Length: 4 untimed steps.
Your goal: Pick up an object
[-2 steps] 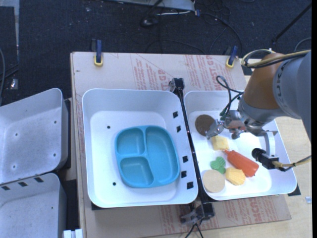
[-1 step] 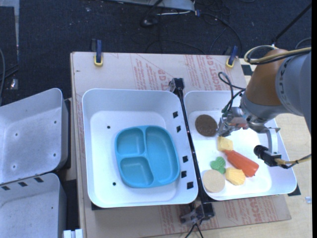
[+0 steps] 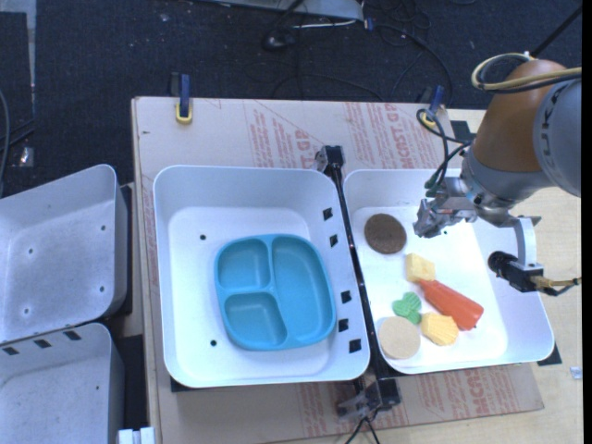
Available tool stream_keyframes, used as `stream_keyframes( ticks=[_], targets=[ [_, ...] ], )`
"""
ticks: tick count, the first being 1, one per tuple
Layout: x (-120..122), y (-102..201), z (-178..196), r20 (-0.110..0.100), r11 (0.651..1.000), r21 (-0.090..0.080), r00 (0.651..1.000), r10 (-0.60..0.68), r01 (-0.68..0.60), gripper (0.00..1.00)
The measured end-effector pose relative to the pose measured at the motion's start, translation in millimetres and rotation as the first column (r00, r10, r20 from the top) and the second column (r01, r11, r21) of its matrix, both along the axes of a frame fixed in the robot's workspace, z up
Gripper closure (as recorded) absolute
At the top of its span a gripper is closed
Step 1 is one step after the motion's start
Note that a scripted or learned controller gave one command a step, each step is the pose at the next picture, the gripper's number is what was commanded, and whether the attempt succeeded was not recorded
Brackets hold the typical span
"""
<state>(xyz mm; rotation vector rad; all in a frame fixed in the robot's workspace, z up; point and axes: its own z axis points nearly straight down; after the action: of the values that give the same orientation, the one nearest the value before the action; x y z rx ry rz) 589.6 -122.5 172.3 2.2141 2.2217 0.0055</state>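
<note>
The right bin point(image 3: 518, 340) holds several toy foods: a brown round patty point(image 3: 385, 233), a yellow cheese wedge point(image 3: 420, 268), an orange carrot point(image 3: 452, 303), a green leafy piece point(image 3: 407, 306), a yellow-orange chunk point(image 3: 439, 329) and a tan disc point(image 3: 400, 338). My gripper point(image 3: 431, 222) hangs over the bin's upper middle, just right of the brown patty. Nothing shows between its tips.
The left bin point(image 3: 176, 248) holds a blue three-compartment tray point(image 3: 274, 290). A black divider clamp point(image 3: 331, 158) sits between the bins. A white lid-like panel point(image 3: 55, 239) lies off the bench to the left. Yellow clamps point(image 3: 184, 111) grip the bench's back edge.
</note>
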Motion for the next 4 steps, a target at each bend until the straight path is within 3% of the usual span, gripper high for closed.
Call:
stream_keyframes(
  ticks=[2, 4],
  targets=[
    [10, -4, 99, 0.000, 1.000, -0.001, 1.000, 0.000, 0.000, 1.00],
    [36, 102, 94, -0.004, 1.000, 0.002, 1.000, 0.004, -0.004, 1.00]
  ],
)
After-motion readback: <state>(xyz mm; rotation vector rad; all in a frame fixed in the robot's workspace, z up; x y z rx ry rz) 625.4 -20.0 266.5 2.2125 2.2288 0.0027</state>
